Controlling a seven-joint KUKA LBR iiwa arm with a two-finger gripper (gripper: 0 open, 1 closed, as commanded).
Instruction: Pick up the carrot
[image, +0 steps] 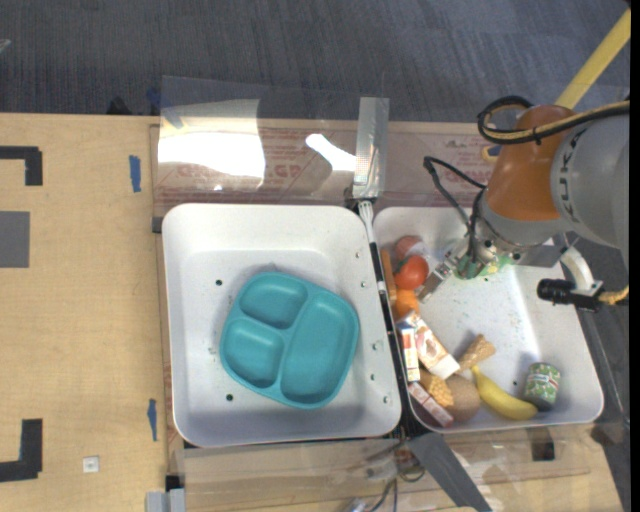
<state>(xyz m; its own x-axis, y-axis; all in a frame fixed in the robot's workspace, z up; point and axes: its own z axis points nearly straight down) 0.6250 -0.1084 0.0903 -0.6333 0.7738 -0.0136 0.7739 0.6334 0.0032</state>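
Carrot (389, 268) against right bin's (560, 330) left wall, touching tomato (411, 271). Hand (462, 264) just beside, low over bin floor; grip state impossible to tell. Risks: grabbing tomato instead, clipping wall, carrot slipping in the crowd.

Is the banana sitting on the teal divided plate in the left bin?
No. The banana lies in the right bin near its front edge, while the teal divided plate sits in the left bin.

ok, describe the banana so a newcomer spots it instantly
Look in the right bin, toward its near edge. The banana lies there between a tan bread-like piece and a small green can. It is the curved, plain yellow item.
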